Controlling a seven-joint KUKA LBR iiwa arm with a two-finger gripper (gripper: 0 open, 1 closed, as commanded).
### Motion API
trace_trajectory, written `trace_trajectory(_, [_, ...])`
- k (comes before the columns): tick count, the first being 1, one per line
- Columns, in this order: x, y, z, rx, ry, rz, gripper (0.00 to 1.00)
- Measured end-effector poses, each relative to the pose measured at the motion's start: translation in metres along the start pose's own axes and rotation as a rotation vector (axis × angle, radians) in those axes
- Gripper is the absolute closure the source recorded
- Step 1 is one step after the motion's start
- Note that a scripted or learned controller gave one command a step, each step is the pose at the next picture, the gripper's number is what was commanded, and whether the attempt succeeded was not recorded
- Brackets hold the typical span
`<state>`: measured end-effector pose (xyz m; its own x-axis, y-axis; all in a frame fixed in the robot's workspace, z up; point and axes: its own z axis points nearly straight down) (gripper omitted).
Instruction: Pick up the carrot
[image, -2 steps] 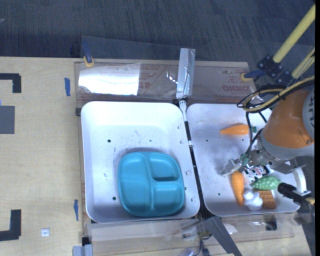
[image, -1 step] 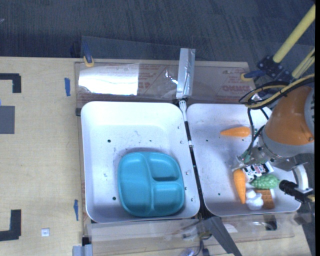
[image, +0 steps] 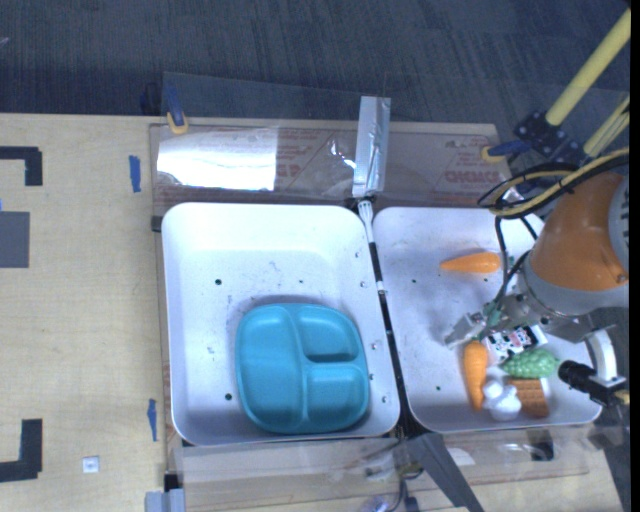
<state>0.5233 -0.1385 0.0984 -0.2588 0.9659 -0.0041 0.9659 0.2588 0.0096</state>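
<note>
Two orange, carrot-like pieces lie in the right bin (image: 420, 300). One tapered carrot (image: 470, 263) rests on its side near the bin's back, pointing left. The other orange carrot (image: 474, 370) lies lengthwise near the front right, its lower end against a white item (image: 503, 401). My gripper (image: 480, 325) hangs between the two, just above the upper end of the front piece. Nothing shows held in it. The arm's orange band (image: 580, 245) sits over the bin's right side.
A green leafy toy (image: 530, 362) and a brown-orange block (image: 534, 396) crowd the right bin's front right corner beside the carrot. The left bin (image: 200, 250) holds a blue sectioned plate (image: 302, 368). A divider wall (image: 380, 300) separates the bins.
</note>
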Motion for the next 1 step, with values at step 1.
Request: trace_trajectory(1, [0.0292,-0.0347,0.0102,0.001,0.001,-0.1,0.0])
